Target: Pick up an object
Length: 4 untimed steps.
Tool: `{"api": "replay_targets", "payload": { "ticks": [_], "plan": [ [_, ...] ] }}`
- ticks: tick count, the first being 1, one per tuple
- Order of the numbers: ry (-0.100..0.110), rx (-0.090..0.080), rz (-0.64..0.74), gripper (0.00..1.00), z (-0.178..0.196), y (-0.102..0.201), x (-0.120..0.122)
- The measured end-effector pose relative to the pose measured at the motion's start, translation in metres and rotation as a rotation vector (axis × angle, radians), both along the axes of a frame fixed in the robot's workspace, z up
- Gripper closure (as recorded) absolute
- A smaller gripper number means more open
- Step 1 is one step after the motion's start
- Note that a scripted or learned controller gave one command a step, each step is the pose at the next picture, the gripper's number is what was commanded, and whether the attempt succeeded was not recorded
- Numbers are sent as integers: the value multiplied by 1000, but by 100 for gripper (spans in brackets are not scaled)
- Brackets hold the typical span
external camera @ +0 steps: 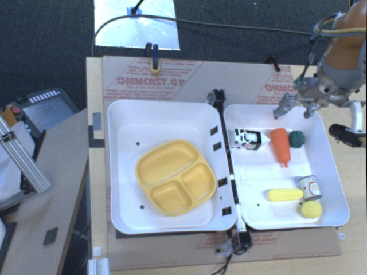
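While nothing sits between its fingers, the gripper (295,105) hangs spread open above the far rim of the right bin (338,199), and that pose reads as a stage before any descent: the two fingers point down and apart, ready to straddle something. Pickable things all lie below and nearer the camera than the gripper. Closest is the carrot (280,146), just beneath it, a smooth orange cone lying flat with its thin end pointing away from the gripper; its taper likely means a grasp across the thick upper part would hold best. Touching the carrot's side, slightly to the arm's side of the gripper, is a small dark green lump (297,138), rough and rounded. A flat black-and-white card (248,138) lies off to the other side, probably too thin to pinch. Well away, toward the bin's near edge, sit a yellow corn cob (285,195), ridged and cylindrical, a small can (309,187) on its side, and a yellow ball (311,209). Across the divider, far from the gripper, the left bin (123,211) holds a glossy yellow tray (175,177) with three compartments. Both bins rest on a cardboard sheet over the bench (63,148).
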State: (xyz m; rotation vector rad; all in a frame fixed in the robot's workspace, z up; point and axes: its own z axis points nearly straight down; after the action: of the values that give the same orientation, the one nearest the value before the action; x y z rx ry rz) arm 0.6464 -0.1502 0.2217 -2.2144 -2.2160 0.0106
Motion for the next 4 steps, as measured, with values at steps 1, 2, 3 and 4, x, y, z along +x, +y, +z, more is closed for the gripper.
{"api": "replay_targets", "payload": {
  "ticks": [1, 2, 3, 4],
  "plan": [
    [-12, -2, 2, 0, 8, 0, 2],
    [-9, -2, 1, 0, -50, -8, 4],
    [-9, -1, 3, 0, -95, -1, 0],
    [-39, -7, 3, 0, -112, -2, 9]
  ]
}}
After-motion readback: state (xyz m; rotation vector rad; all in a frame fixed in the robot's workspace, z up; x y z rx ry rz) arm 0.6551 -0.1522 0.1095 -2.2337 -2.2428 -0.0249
